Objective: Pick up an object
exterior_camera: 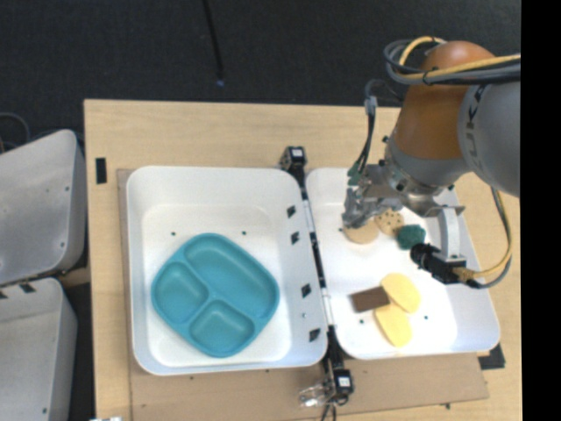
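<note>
A: Nearest us, along the right bin's (478,327) front edge: two yellow pieces (399,308) overlapping, a brown block (369,300) touching them on the left. Loose, as if dumped in for picking.

B: And the left bin (145,200)?

A: Blue tray (216,294), three compartments, lying flat toward the front-left corner. Out of the arm's way; looks like a spare item, not the target.

B: Where's the gripper?

A: Gripper (359,220) is down at the right bin's back-left area, close to the wall shared with the left bin. A tan piece (358,233) sits right under its tip, a cookie-like round (389,223) just beside, a teal lump (408,234) a little further right.

B: Fingers spread or closed?

A: Can't tell from this angle; the wrist hides them. Nothing visibly lifted. My guess: the tan piece is the object being tried for, and it rests on the bin floor.
</note>
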Robot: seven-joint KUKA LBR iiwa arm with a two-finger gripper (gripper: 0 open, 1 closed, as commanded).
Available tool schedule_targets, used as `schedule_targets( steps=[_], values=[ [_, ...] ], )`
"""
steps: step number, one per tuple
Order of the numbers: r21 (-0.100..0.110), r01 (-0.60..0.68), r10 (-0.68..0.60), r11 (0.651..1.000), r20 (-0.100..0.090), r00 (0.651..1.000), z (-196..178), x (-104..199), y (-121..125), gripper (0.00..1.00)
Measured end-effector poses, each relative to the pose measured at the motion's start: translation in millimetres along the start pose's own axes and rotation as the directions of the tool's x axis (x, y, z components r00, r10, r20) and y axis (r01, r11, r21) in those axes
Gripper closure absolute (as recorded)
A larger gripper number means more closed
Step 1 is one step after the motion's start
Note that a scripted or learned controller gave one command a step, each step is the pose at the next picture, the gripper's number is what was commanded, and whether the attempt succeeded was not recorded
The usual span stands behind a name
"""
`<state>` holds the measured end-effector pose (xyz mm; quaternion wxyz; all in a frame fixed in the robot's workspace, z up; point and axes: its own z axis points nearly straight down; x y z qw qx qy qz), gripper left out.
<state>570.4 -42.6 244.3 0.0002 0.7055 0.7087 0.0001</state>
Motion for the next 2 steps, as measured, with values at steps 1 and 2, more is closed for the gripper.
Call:
schedule_targets(
  steps=[1, 2],
  values=[
    [0.001, 0.001, -0.001, 1.000, -0.001, 1.000, 2, 46, -4, 1.00],
    [-0.001, 0.003, -0.003, 1.000, -0.002, 1.000, -2, 100, -6, 1.00]
  ],
)
